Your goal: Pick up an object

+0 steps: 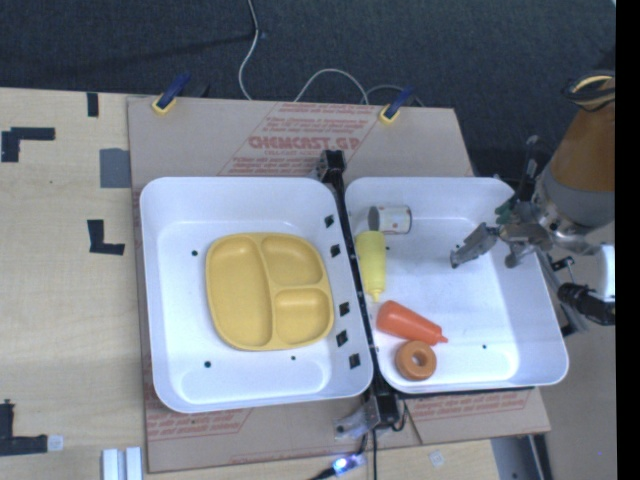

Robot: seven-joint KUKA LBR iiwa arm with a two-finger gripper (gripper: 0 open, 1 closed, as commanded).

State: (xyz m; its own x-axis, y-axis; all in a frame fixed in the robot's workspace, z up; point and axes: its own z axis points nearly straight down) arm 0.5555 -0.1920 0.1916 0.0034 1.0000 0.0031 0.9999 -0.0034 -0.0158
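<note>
The right bin (520,358) holds a small grey and white cylinder (390,219) at its back left, a yellow squeeze bottle (372,262) along its left wall, an orange carrot (408,321) below that and an orange ring-shaped doughnut (416,360) near the front. My gripper (490,248) hangs over the right part of this bin, its two dark fingers spread apart with nothing between them. It is well to the right of all these objects.
A yellow divided plate (268,290) lies in the left bin (170,268). Both bins sit on a cardboard sheet (300,138) held by clamps, with a white cable (330,73) looping behind. The arm's orange band (590,148) is at the right edge.
</note>
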